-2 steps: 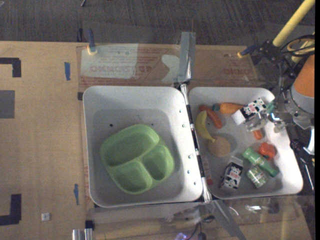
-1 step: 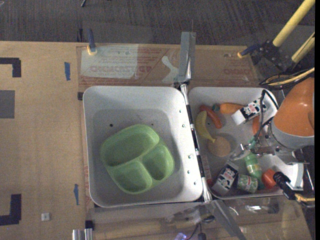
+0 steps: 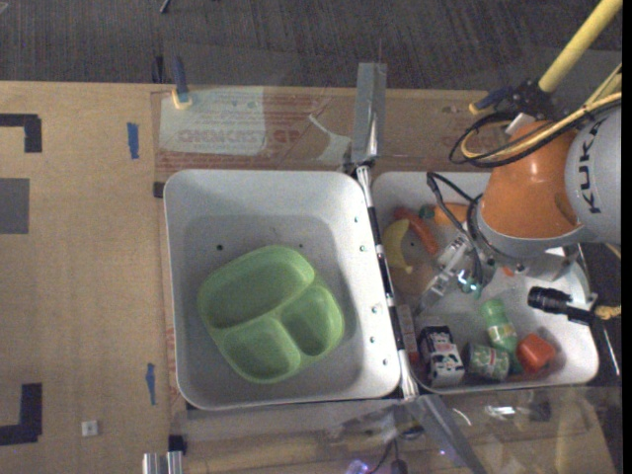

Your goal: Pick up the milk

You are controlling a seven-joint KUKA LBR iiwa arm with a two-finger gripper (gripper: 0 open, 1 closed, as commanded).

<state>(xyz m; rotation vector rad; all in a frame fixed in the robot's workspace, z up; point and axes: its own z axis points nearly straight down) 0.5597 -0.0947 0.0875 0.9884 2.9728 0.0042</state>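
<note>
Standing at the near edge of the right bin (image 3: 583, 368), the milk (image 3: 441, 354) sat beside a green can (image 3: 488, 360) and an orange block (image 3: 534, 353). Farther back, the hand (image 3: 452, 268) hovered, its grip unreadable. The left bin (image 3: 188, 225) held a green plate (image 3: 270, 311).

- "KUKA" in black letters runs down the grey arm (image 3: 595, 171) at the frame's right edge.
- Red print on the taped sheet (image 3: 219, 121), upper centre, is too blurred to read.
</note>
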